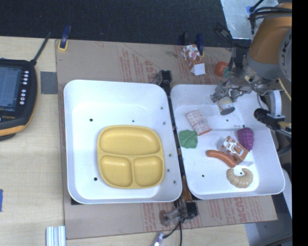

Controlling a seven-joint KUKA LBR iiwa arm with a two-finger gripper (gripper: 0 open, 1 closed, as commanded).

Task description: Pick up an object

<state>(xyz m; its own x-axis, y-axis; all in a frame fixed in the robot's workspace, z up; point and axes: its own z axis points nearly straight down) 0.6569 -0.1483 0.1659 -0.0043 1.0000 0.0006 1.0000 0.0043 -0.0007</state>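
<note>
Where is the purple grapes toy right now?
The purple grapes lie in the right bin, near its right side, just beside the small snack packet and above the croissant.

Cut off at the right edge: the arm (271, 35); cropped at the left: the teach pendant (10, 96); hidden behind the gripper (227, 97): part of a small round object (226, 104), too small to identify, finger state unreadable.

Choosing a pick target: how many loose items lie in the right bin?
5 that I can tell: a small packet, a green piece, a hot dog, a purple item and a croissant. The gripper may hide another.
</note>
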